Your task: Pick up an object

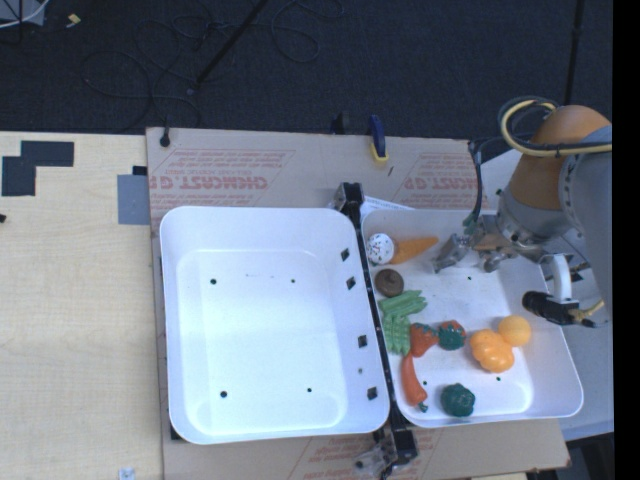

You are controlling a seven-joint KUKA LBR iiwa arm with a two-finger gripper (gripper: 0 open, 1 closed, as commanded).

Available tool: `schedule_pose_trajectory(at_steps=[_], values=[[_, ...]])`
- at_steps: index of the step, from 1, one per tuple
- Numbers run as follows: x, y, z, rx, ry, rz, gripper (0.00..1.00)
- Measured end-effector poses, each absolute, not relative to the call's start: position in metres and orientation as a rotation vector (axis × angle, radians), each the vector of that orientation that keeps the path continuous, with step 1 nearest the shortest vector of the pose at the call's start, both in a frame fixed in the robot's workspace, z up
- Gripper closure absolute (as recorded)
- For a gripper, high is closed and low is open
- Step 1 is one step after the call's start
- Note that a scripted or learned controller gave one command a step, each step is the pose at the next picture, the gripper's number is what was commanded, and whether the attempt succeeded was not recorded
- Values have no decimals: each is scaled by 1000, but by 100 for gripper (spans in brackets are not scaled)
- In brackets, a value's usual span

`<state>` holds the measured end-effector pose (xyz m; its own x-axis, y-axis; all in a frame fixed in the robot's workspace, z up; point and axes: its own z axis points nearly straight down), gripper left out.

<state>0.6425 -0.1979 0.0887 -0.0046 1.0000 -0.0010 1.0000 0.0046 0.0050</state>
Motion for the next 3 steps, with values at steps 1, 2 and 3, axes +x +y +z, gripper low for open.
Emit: schedule_pose_trajectory(at_steps=[1,2,3], values=[[587,-209,87,2226,2224,-5,0],[530,-213,87,2227,2225,-5,0],[638,-193,89,2212,2224,5,0]])
